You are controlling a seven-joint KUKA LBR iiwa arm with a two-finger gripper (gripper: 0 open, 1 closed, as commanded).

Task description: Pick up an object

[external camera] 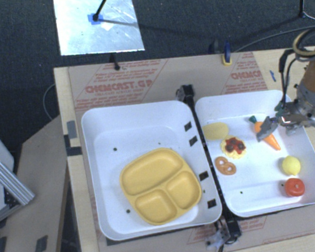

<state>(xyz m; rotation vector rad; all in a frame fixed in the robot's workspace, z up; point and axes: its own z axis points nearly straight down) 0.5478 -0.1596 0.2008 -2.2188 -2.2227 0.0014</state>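
Two shallow white plastic bins sit side by side on the bench in the camera view, and their contents are split. The left bin (101, 158) holds a yellow three-compartment plastic tray (160, 185), lying flat near its middle, likely a place to set things down. The right bin (252, 205) holds the small pickable pieces, spread apart so each can be reached singly: a pale yellow oval piece (216, 130), a round toy pizza with red topping (234, 147), a brown toy pretzel (225, 166), an orange toy carrot (269, 137), a yellow toy lemon (290, 165) and a red toy tomato (294, 187). The grey two-finger gripper (270, 125) reaches in from the right and hangs low at the carrot's upper end, apparently touching it. I cannot tell how the tool is set. The carrot looks the likely target.
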